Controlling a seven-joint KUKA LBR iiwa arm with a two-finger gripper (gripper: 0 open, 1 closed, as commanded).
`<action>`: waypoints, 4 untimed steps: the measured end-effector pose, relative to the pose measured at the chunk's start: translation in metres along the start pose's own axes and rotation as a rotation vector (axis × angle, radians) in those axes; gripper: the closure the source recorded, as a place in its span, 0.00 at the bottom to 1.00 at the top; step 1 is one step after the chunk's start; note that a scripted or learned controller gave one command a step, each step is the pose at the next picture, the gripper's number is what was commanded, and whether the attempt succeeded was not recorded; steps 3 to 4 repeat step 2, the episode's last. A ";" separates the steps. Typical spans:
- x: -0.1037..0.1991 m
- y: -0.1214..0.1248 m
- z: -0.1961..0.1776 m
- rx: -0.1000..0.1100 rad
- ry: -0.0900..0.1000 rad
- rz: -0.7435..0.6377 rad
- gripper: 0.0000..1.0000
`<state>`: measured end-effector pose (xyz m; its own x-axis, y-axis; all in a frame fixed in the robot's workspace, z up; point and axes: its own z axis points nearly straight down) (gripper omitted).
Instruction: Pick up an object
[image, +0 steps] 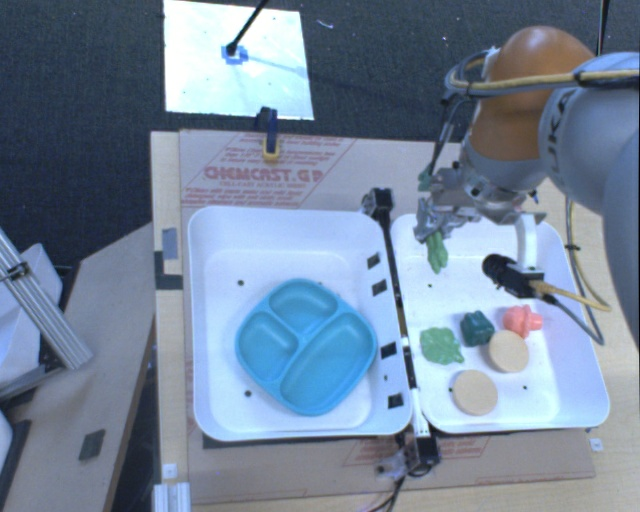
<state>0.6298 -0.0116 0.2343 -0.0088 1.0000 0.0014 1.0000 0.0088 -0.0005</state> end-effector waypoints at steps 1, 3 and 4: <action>0.047 -0.016 -0.006 -0.001 0.000 0.000 1.00; 0.104 -0.029 0.007 0.000 0.001 -0.002 1.00; 0.104 -0.029 0.007 0.000 0.001 -0.002 1.00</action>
